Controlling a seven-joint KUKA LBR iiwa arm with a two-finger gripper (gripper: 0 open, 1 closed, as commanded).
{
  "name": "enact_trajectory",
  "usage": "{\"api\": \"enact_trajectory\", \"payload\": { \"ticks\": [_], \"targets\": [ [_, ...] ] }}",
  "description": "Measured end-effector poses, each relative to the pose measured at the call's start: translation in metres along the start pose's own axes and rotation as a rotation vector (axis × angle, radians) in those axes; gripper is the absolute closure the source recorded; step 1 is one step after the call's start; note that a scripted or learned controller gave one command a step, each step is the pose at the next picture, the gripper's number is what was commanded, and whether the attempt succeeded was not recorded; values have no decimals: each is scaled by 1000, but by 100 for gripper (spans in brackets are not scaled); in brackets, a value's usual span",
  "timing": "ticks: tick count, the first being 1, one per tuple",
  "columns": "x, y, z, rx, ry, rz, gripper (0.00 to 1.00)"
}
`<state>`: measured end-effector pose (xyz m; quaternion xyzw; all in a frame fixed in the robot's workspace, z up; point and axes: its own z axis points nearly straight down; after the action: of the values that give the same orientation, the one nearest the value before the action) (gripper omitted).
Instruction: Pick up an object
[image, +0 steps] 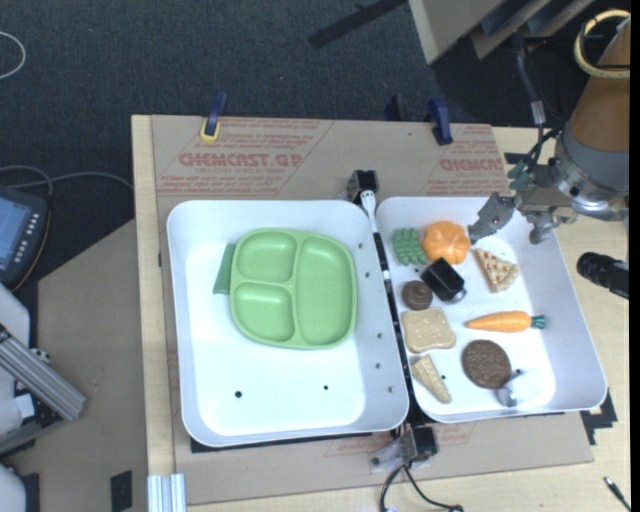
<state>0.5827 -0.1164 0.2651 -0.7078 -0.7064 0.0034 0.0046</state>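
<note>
The table (300, 150) was topped with a brown board printed with red lettering, held at its far edge by a yellow clamp (211, 127) on the left and a blue clamp (440, 122) further right. Two shallow white bins sat directly on the board, side by side and touching along their inner edges. The left bin (200, 390) took up the middle of the board; the right bin (575, 340) reached toward the board's right edge and slightly overhung the near corner. A small black fitting (364, 184) stood at the far end of the seam between the bins, and another black fitting (420, 440) with trailing wires sat at the near end.
</note>
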Motion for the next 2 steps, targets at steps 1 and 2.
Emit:
{"api": "enact_trajectory", "payload": {
  "ticks": [1, 2],
  "targets": [
    [0, 2, -6, -12, -2, -2, 0],
    [0, 6, 37, -6, 0, -2, 0]
  ]
}}
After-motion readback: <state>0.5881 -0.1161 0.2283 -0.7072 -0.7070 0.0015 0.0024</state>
